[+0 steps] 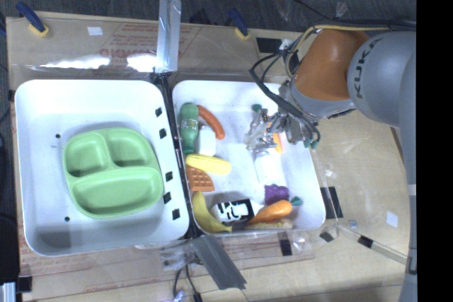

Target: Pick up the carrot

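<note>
While the carrot (272, 211) is lying untouched at the near edge of the right bin (309, 167), the approach step is judged to be in hand. Near row, right bin: carrot lying on its side, touching a purple toy (277, 192); a black-and-white item (234, 209) and a banana (204, 215) sitting to its left. Middle: a waffle (200, 181) and a corn cob (209, 165). Far: a green vegetable (188, 125) and an orange sausage-like piece (211, 121). The gripper (263, 138) is hovering over the bin's far right part, well apart from the carrot; its opening cannot be told, and nothing is seen in its hold. Next move, as judged: travelling nearward, then descending over the carrot. Left bin (28, 152): holding a green divided plate (112, 171).
</note>
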`<state>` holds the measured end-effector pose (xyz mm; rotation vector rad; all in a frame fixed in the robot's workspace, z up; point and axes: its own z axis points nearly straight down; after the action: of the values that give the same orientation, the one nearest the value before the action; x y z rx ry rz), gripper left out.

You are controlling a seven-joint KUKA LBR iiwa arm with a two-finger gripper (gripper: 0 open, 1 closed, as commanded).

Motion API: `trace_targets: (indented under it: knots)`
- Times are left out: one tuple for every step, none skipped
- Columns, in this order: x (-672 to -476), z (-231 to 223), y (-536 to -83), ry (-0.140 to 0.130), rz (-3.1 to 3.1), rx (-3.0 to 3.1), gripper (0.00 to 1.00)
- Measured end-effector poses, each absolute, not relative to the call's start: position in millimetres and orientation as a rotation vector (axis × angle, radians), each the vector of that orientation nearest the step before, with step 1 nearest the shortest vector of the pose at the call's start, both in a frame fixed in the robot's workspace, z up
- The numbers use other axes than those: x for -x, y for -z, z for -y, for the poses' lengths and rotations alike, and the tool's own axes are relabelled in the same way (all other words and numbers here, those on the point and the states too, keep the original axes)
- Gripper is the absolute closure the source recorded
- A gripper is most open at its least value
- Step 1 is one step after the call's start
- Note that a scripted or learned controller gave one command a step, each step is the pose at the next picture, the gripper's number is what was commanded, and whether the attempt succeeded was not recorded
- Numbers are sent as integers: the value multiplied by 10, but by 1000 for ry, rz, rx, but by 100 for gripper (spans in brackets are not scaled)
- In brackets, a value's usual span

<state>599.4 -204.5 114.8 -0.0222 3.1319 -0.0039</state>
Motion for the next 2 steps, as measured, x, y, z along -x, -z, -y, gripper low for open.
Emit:
trace_targets:
  knots:
    - [-5994, 2040, -1145, 3, -3132, 23, 0]
    - [-5990, 2102, -938, 0, -3133, -215, 0]
